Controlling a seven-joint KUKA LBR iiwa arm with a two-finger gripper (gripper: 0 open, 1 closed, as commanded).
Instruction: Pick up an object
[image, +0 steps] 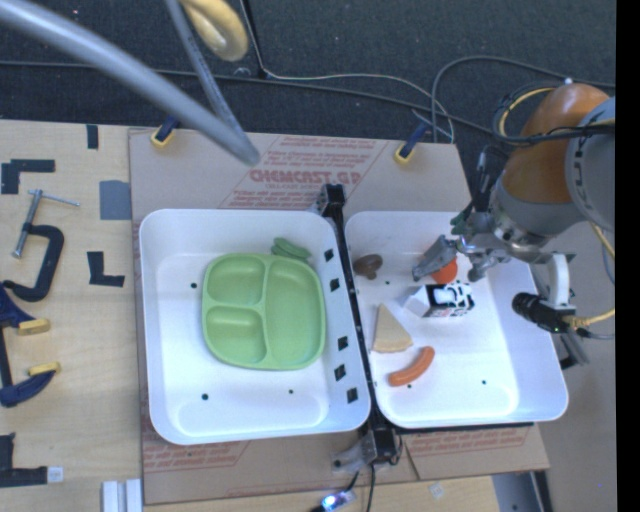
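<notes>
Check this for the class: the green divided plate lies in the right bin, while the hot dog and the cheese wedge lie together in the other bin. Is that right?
Not quite. The camera view shows the green divided plate in the left bin. The hot dog and the cheese wedge do lie together in the other bin.

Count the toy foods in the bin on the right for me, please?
4, maybe more under the gripper: a brown lump at the upper left, an orange piece by the gripper, a cheese wedge mid-bin, a sausage below it.
</notes>
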